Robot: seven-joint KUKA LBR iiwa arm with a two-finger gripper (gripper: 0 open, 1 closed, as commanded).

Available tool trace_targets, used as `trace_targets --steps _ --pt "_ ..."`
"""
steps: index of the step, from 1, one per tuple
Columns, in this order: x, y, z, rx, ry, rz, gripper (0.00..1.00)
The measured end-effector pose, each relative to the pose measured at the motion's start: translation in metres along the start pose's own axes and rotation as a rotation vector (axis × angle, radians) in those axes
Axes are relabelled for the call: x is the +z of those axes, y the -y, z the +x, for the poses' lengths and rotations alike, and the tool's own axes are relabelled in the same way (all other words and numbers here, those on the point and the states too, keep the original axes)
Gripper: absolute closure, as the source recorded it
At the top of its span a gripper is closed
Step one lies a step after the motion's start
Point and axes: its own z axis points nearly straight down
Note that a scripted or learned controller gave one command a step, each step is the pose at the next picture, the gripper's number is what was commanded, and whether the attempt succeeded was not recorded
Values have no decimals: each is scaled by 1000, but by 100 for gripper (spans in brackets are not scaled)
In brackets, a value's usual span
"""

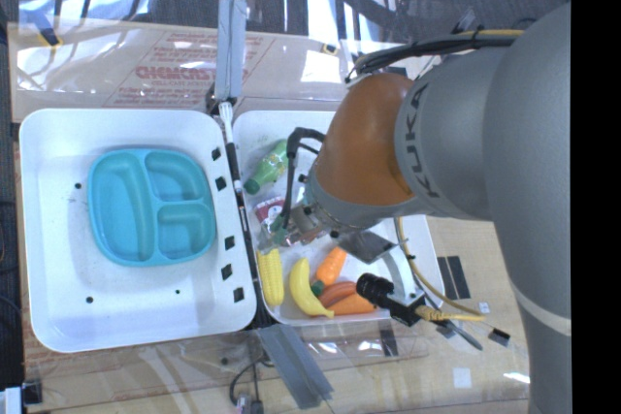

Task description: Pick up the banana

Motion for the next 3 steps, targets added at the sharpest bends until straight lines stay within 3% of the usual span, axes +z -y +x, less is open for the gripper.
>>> trace_targets --steps 1,2,3 --pt "0 17 -42 -385 -1 1 0" --pt "0 -12 32 -449 1 1 0" --pt "-161 -3 7 -423 6 -8 0"
